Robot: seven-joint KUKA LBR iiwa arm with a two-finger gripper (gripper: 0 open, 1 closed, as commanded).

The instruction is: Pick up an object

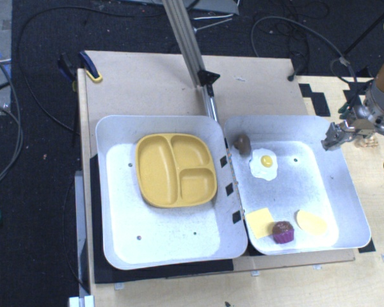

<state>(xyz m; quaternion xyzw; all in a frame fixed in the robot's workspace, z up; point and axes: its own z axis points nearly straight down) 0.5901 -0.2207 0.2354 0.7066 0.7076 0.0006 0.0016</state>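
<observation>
My gripper (pixel 338 136) hangs over the far right rim of the right bin (pixel 352 190), nothing between its fingers; whether they are spread or closed I cannot tell at this size. No object chosen yet, so the step in hand is approach. Candidates all lie to the gripper's left and nearer the camera: fried egg (pixel 264 165) closest, down-left, flat on the bin floor; small brown lump (pixel 242 144) beyond it near the divider between the bins; yellow cheese square (pixel 260 222), purple piece (pixel 282 231) and pale yellow slice (pixel 312 222) in a row at the near edge, well apart from the gripper. Yellow divided plate (pixel 176 170) sits in the left bin (pixel 115 190), farthest off. Judgement: the purple piece stands tallest and should offer the best purchase; flat pieces likely slip. Plan: centre above it, descend straight, avoid touching cheese square just beside it.
</observation>
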